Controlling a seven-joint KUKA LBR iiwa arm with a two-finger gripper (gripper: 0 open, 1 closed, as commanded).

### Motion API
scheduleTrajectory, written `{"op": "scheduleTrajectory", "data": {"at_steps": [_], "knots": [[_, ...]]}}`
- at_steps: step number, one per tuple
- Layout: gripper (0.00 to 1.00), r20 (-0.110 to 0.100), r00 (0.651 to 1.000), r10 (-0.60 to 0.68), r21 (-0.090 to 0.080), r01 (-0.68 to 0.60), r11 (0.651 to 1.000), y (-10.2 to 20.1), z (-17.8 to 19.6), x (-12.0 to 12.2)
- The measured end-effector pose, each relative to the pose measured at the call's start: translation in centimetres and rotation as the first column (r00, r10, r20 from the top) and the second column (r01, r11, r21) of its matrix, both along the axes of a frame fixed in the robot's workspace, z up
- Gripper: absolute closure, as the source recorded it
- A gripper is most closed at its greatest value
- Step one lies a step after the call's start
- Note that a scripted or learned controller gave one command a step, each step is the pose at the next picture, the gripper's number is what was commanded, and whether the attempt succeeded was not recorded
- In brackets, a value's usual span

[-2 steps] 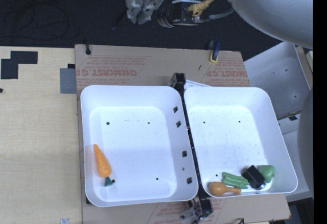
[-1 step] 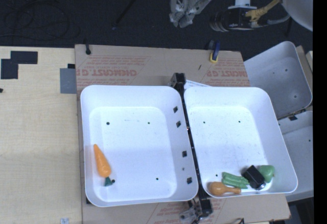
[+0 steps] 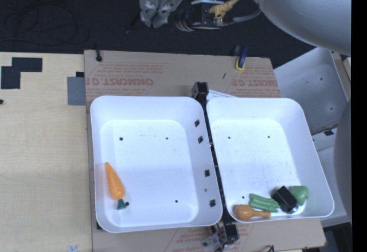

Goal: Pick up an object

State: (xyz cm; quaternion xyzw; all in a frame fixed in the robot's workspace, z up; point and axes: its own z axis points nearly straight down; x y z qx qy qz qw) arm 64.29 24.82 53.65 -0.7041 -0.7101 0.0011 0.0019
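Currently I see gripper (image 3: 156, 8) parked at 12 o'clock beyond the bins (finger state: can't tell); carrot (image 3: 114, 181) at left bin's (image 3: 143, 106) 7 o'clock.

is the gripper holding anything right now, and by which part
Nothing is held: the two-finger gripper hangs above the bench with nothing between its fingers; the orange toy carrot lies in the left white bin.

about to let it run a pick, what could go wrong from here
The yellow-orange piece, green pod, black object and green item crowd the right bin's near corner, so a grasp there could nudge neighbours or hit the wall. The carrot lies close to the left bin's side wall, leaving little finger room. The gripper hangs high beyond the bins, so a long descent may drift.
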Motion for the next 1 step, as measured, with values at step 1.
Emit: {"op": "scheduleTrajectory", "data": {"at_steps": [1], "knots": [[1.00, -0.001, 1.000, -0.014, -0.005, 0.014, 1.000, -7.08, 0.10, 0.13]]}}
